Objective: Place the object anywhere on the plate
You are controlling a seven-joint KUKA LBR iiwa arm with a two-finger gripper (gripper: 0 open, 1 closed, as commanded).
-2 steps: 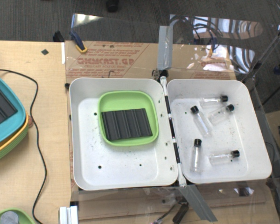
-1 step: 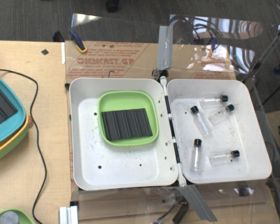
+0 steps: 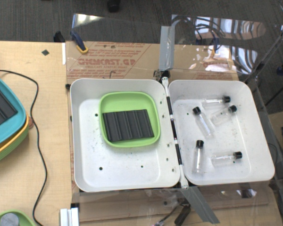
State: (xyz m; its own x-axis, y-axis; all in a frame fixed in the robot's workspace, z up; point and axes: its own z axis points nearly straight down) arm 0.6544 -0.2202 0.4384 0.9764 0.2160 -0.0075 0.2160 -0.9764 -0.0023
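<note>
from my remote seat, starting at the left edge: a stack of teal and green dishes sits on the tabletop, with a black cable running past it at its 3 o'clock. next comes the left bin. a green plate lies in it, set toward 12 o'clock from the bin's middle, and a dark ribbed pad lies flat on the plate.

the right bin touches the left one along their shared edge. in it i count five clear tubes with black caps, all lying down and apart from the plate: one tube at 12 o'clock, a second at 10 o'clock, a third just at its 3 o'clock, a fourth at 7 o'clock, and a fifth at 5 o'clock.

i cannot tell how the jaws stand.
</note>
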